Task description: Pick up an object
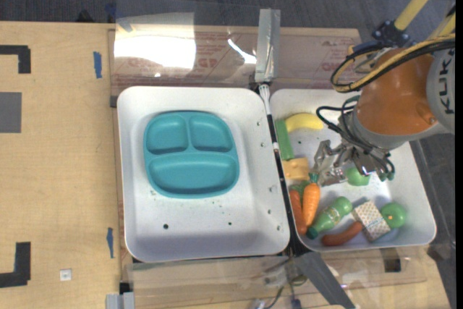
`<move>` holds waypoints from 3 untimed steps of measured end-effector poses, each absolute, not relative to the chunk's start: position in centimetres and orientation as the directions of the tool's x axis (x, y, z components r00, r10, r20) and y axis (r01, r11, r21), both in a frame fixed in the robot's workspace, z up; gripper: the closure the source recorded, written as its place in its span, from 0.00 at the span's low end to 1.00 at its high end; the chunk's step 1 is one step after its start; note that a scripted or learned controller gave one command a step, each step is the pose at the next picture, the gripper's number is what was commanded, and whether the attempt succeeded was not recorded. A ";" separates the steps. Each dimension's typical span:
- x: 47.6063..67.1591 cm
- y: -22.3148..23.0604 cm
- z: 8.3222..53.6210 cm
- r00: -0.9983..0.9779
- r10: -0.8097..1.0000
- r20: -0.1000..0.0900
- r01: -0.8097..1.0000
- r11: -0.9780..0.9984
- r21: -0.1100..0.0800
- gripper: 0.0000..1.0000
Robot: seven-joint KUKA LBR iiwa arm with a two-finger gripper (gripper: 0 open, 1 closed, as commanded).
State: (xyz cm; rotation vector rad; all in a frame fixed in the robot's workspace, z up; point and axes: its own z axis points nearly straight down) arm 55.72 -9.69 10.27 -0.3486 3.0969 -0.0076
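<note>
Wooden bench [51, 177], two white bins [137, 228] side by side, perhaps touching

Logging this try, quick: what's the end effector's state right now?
End effector: down in the right bin among the toy food; open or closed cannot be told.

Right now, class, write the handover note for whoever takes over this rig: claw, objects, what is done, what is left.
Claw: low in the right bin, among the toys; nothing visibly held.
Objects: banana, carrot, sausage and green pieces lie in the right bin. Teal tray sits in the left bin.
Done: arm is down over the toys.
Left: grasp one object and lift it.
</note>
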 end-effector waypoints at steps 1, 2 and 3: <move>52.0 -10.3 10.3 -0.957 -0.280 -0.072 -0.278 0.960 -0.037 0.00; 51.9 -10.3 10.5 -0.941 -0.329 -0.078 -0.326 0.944 -0.045 0.00; 52.1 -9.8 10.4 -0.936 -0.342 -0.078 -0.339 0.940 -0.044 0.00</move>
